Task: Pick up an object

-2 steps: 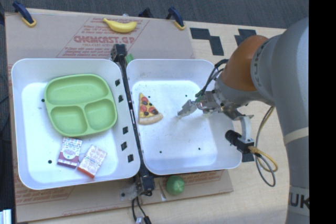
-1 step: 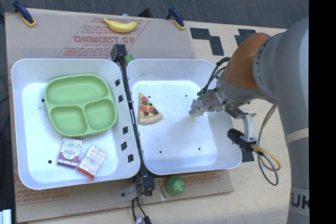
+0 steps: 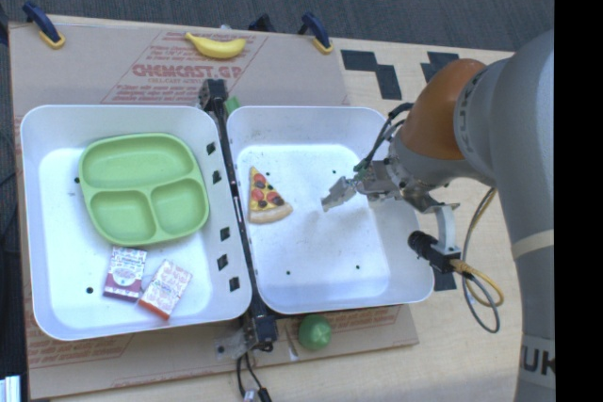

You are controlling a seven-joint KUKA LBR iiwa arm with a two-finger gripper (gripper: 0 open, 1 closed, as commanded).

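Observation:
A toy pizza slice (image 3: 266, 197) lies flat in the left part of the right bin (image 3: 320, 292). My gripper (image 3: 335, 195) hangs over the same bin, to the right of the slice and apart from it. The arm comes in from the right, with its orange band (image 3: 443, 113) above the wrist. Nothing shows between the gripper and the bin floor.
The left bin (image 3: 47, 297) holds a green divided plate (image 3: 143, 187) and two small snack packets (image 3: 125, 273) (image 3: 166, 287). A toy banana (image 3: 217, 43) lies on the cardboard behind the bins. A green ball (image 3: 315, 331) sits in front of the right bin. Cables (image 3: 476, 282) loop at the bin's right.

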